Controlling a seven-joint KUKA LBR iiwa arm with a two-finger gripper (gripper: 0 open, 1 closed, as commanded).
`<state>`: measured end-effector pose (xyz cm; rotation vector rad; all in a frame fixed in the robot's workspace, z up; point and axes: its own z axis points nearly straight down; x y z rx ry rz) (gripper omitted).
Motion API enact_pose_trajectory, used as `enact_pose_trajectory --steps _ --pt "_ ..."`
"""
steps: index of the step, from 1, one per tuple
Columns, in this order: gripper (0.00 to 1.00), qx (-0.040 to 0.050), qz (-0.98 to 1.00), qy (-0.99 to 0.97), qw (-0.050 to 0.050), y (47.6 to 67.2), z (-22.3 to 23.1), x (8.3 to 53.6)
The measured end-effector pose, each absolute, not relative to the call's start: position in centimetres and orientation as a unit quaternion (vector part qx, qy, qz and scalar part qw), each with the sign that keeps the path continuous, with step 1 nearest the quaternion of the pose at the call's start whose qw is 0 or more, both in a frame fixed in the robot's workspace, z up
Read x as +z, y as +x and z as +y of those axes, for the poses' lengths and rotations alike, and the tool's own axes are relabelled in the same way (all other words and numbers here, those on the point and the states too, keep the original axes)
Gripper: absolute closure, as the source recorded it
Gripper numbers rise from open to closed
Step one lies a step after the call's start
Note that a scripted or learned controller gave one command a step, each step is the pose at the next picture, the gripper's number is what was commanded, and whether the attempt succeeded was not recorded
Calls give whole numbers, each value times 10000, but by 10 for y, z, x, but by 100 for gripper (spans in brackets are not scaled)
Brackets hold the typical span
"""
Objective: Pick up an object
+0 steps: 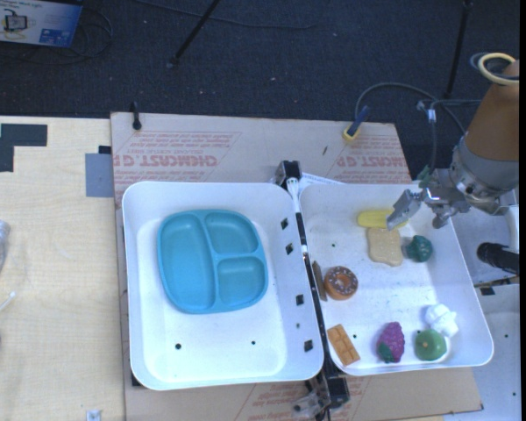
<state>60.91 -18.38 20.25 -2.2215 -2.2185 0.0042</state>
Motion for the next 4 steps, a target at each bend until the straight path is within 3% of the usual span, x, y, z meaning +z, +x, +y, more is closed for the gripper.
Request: enact_pose_trajectory --steps 1,2,3,4 --pt "0 1 -7079 -7063 -3 645 -193 88" --pt "0 8 -7074 -7068 16 639 -144 87" --pt "100 8 -7068 -7074 21 639 -145 97" --pt "100 4 -7069 -7073 -2 624 -213 179"
